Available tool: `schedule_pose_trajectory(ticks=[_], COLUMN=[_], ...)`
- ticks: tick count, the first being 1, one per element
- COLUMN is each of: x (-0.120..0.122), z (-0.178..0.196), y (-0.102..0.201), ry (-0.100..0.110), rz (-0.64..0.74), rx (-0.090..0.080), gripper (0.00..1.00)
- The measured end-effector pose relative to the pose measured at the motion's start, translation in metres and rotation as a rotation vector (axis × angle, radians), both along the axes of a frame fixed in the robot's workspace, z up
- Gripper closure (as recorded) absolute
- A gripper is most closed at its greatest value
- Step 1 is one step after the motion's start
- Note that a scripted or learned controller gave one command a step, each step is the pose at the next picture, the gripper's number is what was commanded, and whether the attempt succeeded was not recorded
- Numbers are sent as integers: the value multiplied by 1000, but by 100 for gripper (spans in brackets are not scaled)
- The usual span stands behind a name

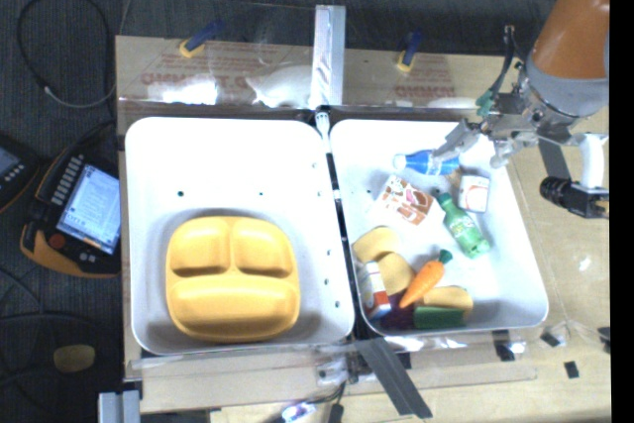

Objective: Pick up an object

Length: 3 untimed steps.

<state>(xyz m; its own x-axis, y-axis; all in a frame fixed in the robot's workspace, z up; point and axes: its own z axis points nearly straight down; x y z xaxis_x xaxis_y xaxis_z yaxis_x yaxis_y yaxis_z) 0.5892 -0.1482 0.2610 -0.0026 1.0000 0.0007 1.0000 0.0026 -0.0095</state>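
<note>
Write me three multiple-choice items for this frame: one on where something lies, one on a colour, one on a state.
1. Where does the yellow sectioned tray lie?
A. In the left bin
B. In the right bin
C. On the floor

2. What colour is the small bottle beside the carrot?
A. Red
B. Green
C. Black

3. How does the blue-and-white bottle at the far end of the right bin sit?
A. Standing upright
B. Lying on its side
C. Hanging from the arm

Answers:
1. A, the tray rests on the floor of the left bin, near its front.
2. B, its body is plainly green, with the orange carrot just below it.
3. B, it lies lengthwise on the bin floor, just left of the gripper.
</note>
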Motion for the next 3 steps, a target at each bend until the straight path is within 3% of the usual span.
schedule_pose_trajectory(ticks=[1, 2, 3], x=[-31, -33, -35], z=[-75, -166, -162], y=[12, -58, -58], ry=[0, -2, 5], rz=[-26, 138, 138], rx=[-1, 5, 9], gripper=[0, 0, 100])
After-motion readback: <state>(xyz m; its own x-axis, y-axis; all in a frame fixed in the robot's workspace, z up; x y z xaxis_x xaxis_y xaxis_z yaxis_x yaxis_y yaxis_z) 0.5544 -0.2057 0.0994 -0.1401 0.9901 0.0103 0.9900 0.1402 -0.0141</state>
